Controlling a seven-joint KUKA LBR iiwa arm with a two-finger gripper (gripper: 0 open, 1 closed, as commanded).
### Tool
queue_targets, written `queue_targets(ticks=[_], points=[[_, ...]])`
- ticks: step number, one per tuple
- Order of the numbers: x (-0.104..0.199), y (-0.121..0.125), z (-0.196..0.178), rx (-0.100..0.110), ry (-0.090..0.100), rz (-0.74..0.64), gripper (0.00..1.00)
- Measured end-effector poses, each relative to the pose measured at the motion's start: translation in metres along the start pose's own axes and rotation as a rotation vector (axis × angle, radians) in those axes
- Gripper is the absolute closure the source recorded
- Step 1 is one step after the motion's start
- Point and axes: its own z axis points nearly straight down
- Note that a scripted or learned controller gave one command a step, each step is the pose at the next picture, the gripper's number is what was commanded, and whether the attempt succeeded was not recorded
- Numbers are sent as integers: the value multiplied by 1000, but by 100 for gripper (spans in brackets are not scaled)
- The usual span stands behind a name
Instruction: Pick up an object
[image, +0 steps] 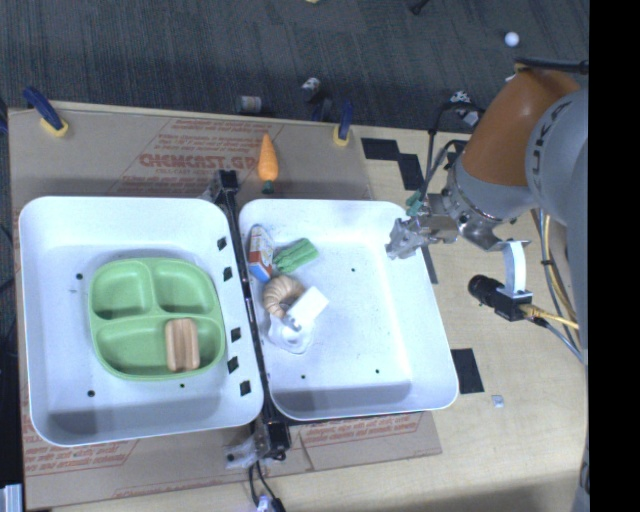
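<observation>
At right bin's (420, 300) upper-right rim: gripper (402, 240), finger state unclear; objs incl. green item (295, 254) clustered well apart, bin's left side.

A pale wooden bench (500, 420) fills the lower part of the scene, with a brown printed cardboard sheet (180, 150) laid flat across it. Beyond its far edge lies dark grey carpet (200, 50). Blue clamps (45, 110) grip the cardboard's far edge. Black tape patches (466, 370) mark the wood. Light is even and soft
</observation>
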Motion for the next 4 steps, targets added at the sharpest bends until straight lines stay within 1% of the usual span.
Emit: queue_targets(ticks=[1, 2, 3, 4], points=[[0, -1, 1, 3, 1, 0, 0], [-11, -36, 134, 3, 2, -2, 0], [-11, 64, 133, 3, 3, 0, 0], [-11, 64, 123, 3, 2, -5, 100]])
